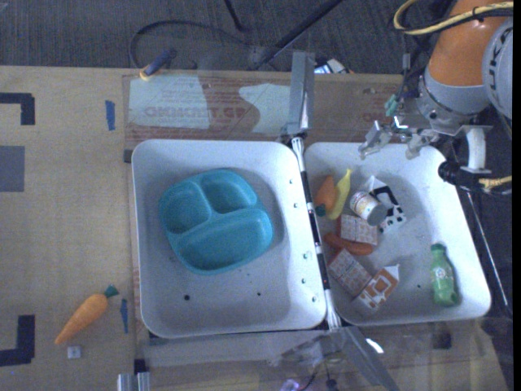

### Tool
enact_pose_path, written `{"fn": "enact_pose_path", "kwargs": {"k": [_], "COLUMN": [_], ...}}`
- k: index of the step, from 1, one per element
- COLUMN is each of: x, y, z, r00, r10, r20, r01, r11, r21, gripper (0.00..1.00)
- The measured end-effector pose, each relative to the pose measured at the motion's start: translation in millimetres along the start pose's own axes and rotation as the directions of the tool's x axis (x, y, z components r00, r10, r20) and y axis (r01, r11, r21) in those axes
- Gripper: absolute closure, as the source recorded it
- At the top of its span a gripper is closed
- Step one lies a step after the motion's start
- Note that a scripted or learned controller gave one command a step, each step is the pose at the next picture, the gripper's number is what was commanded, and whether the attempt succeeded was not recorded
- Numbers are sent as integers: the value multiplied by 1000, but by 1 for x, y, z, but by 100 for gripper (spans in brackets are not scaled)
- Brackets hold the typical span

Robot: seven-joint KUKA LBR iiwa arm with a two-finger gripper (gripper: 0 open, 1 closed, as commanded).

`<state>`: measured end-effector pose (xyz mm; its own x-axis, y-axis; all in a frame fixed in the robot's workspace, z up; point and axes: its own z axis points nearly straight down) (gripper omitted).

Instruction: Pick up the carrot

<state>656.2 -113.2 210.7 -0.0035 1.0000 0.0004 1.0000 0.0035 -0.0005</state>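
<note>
Lying outside both bins, the carrot [82, 317] rests on the bare bench [57, 218], to the lower left of the left bin [151, 300] and near its bottom left corner, with its green top pointing toward that bin. There is open wood all around the carrot; only a short strip of blue tape [124, 315] sits between it and the bin's wall. Inside the left bin a blue divided plate [216, 218] lies in the upper middle part. Far to the right of the left bin, the gripper [397, 141] hangs over the upper rim of the right bin [476, 300], its two fingers apart with nothing between them. The right bin holds a green bottle [442, 275], a yellow banana [342, 192] and several small packets.
</note>
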Motion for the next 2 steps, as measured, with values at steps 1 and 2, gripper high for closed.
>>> {"fn": "enact_pose_path", "kwargs": {"k": [1,2], "x": [19,16], "y": [12,11], "z": [124,125], "r00": [1000,1000], "r10": [-9,-27], "r20": [1,2], "r01": [9,27], "r11": [1000,1000], "r21": [-5,-3], "gripper": [0,0]}}
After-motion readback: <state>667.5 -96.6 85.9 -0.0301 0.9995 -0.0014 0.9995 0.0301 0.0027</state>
